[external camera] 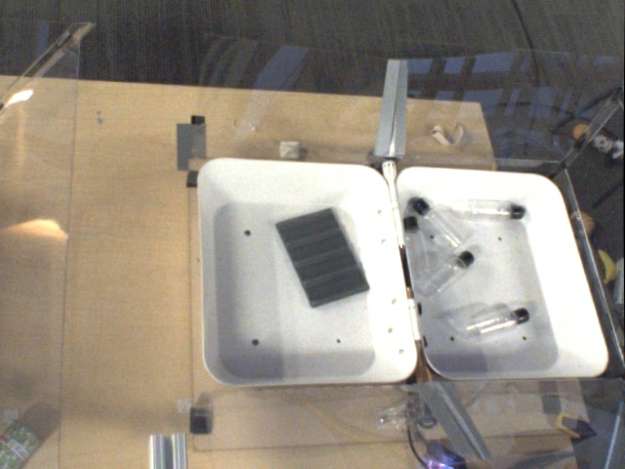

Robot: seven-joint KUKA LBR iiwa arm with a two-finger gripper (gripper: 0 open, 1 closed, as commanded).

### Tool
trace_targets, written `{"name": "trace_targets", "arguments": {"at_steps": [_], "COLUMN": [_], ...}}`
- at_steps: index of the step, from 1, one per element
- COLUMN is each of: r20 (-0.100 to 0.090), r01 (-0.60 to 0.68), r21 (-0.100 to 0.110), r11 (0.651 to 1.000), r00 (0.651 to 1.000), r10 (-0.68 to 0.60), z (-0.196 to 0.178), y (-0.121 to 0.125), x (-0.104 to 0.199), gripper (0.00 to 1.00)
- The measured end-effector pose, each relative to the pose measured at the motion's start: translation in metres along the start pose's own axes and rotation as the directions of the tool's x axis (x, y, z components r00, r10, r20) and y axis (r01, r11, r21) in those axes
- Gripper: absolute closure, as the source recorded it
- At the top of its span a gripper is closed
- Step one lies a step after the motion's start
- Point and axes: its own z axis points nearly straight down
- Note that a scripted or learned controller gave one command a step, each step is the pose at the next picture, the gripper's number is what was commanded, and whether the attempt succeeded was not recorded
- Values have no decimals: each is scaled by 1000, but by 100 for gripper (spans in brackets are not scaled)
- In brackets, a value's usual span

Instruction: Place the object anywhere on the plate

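Pale wooden surface [107, 291] carries two shallow white bins side by side, and we start at its near edge, where a small dark block [200, 419] sits just outside the left white bin [220, 291]. Inside that bin we see the dark grey ribbed rectangular plate [321, 257], lying flat and turned at a slant, near the middle of the bin floor and apart from every wall.

Across the shared rim, the right white bin [576, 291] holds the clear plastic tubes with black caps. Nearest to us lies one tube [488, 319], its cap pointing right. Beyond it, two more tubes [441, 247] lie crossed or touching near the left wall; we cannot tell which. Farthest back, a fourth tube [493, 208] rests along the rear wall.

None of the tubes lies on the plate. As for the pincer, we cannot tell its state.

Behind the bins, a grey metal bar [393, 110] runs away over the surface.
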Motion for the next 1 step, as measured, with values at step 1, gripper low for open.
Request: {"name": "trace_targets", "arguments": {"at_steps": [1], "r20": [0], "r01": [-104], "r21": [1], "r11": [995], "r00": [995], "r10": [104], "z": [1], "y": [-60], "x": [19], "gripper": [100]}}
